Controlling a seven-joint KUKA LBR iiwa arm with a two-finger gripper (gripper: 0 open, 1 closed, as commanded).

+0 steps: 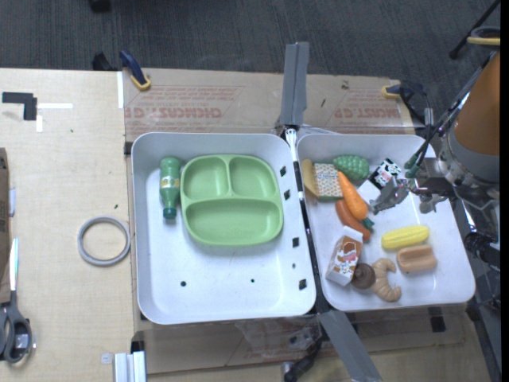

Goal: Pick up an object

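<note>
Surface (64,173): pale wood on the left, brown cardboard (207,102) under the far edges of the two bins.
Near left edge: scissors (14,325) lying on the surface.
Tape ring (103,239): flat on the wood, well apart from the left bin.
Left bin (223,293): white and shallow, its near half bare.
Green plate (232,200): three compartments, resting in the far half of the left bin.
Green bottle (169,186): lying just beside the plate's left rim.
Right bin (437,289): white, touching the left bin along a shared edge.
Near row in right bin: a small carton (344,259), a brown round piece (364,274) against it, a croissant (386,278), a hot-dog bun (417,259).
Middle of right bin: a yellow corn cob (405,235) and an orange carrot (352,199) lying at a slant.
Far row in right bin: a tan waffle-like block (323,180), a green leafy toy (351,165), a black-and-white item (387,171).
Gripper (385,196): reaches in from the right, low over the right bin between the carrot and the black-and-white item.
Fingers: too blurred and small to tell whether apart or together; nothing seen between them.
Clamps: a blue-and-yellow one (134,70) at the far left of the cardboard, another (402,92) at the far right.
Room: dark grey carpet floor (238,14) beyond the surface.
</note>
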